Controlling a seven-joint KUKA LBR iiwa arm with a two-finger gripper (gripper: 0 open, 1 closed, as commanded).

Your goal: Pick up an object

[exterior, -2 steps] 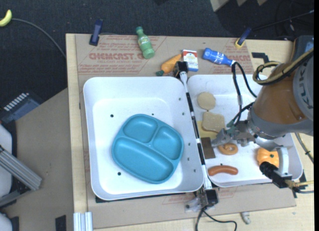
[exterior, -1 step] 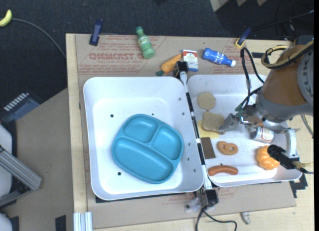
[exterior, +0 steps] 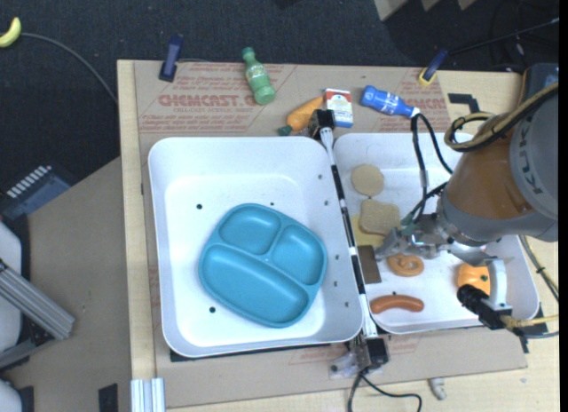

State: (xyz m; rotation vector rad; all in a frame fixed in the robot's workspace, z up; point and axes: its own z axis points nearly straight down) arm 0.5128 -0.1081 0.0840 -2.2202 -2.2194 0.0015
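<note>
Over the right-hand bin (exterior: 524,299) the grey arm (exterior: 497,188) with its orange band reaches in from the right, and its jaws hang low above the bin floor, just beside a small ring-shaped brown pastry (exterior: 408,265). The gripper (exterior: 401,243) sits between that pastry and a tan square slice (exterior: 379,217) that lies flat next to it; whether the jaws are apart or together cannot be told from this slanted angle, and nothing can be seen held between them. Farther up the same bin a round tan biscuit (exterior: 366,178) rests apart from the slice, and near the bin's front edge a reddish sausage (exterior: 397,304) lies lengthwise. An orange block (exterior: 473,276) sits toward the right side of that bin, partly behind the arm's wrist gear. A brown strip (exterior: 367,265) lies at the bin's left wall, close to the divider between the two bins. The left bin (exterior: 177,170) holds a blue compartment tray (exterior: 263,264), lying flat near its middle. Beyond the bins, on the table (exterior: 142,224), lie a green toy bottle (exterior: 259,77), a blue toy bottle (exterior: 387,101), a small white and red carton (exterior: 338,106) and an orange piece (exterior: 304,114) just beside the carton.
</note>
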